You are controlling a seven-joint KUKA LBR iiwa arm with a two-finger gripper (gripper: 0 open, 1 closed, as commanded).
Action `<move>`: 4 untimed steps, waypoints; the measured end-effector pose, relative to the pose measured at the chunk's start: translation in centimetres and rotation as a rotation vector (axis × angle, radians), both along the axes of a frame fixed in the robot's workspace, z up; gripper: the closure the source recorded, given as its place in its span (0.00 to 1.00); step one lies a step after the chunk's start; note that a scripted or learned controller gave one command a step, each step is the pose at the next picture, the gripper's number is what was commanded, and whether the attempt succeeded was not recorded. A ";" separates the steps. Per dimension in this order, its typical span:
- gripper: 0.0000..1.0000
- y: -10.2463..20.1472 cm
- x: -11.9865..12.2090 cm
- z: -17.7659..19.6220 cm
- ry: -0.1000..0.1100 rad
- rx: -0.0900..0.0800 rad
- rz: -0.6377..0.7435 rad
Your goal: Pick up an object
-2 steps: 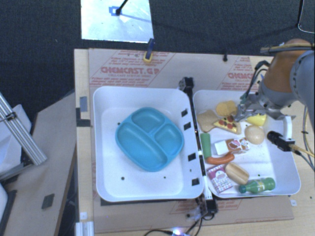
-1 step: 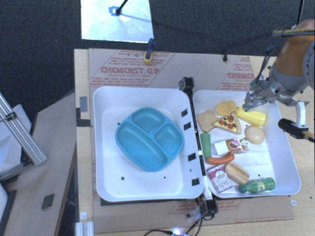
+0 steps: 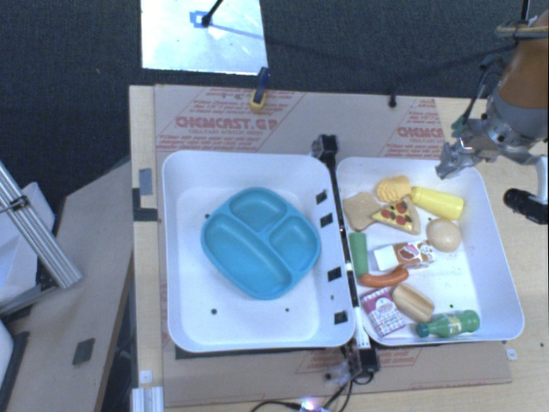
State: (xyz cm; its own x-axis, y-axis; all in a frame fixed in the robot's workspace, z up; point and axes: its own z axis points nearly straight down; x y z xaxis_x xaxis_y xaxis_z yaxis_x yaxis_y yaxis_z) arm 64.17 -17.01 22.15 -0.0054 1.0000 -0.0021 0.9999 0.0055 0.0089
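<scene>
the gripper (image 3: pixel 452 163) hangs over the far right corner of the right bin (image 3: pixel 496 264), just above the rim, with the grey arm (image 3: pixel 515 101) and its orange band rising toward the upper right edge of the view — whether its fingers are spread or pressed together i cannot tell, and nothing shows between them. the things to pick from all lie in the right bin, below and to the left of the gripper in the view. closest is a yellow corn cob (image 3: pixel 438 202), lying slantwise just below the gripper but apart from it. left of the cob sit a ridged yellow piece (image 3: pixel 394 187), a pizza slice (image 3: pixel 397 215) and a slice of toast (image 3: pixel 361 207), crowded together. a pale egg-shaped piece (image 3: pixel 444 234) rests just below the cob. farther toward the near side come a green cylinder (image 3: pixel 358 252) beside the divider, a small printed carton (image 3: pixel 410 253), a red sausage (image 3: pixel 383 276), a bread roll (image 3: pixel 413 301), a red-and-white packet (image 3: pixel 382 311) and a green bottle (image 3: pixel 448 324) lying on its side by the near wall — all well apart from the gripper. the left bin (image 3: pixel 184 230) holds a blue divided plate (image 3: pixel 260 241).
</scene>
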 end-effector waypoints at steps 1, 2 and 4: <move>1.00 5.0 -1.1 -0.9 0.008 0.004 0.003; 1.00 10.5 -2.3 -1.5 0.008 0.005 0.004; 1.00 21.2 -5.5 1.2 0.009 0.005 0.005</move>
State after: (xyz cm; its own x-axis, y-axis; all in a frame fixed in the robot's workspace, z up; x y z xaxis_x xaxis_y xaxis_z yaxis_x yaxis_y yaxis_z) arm 58.71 4.16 23.30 -0.0100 0.9999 0.0035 1.0000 0.0100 -0.0003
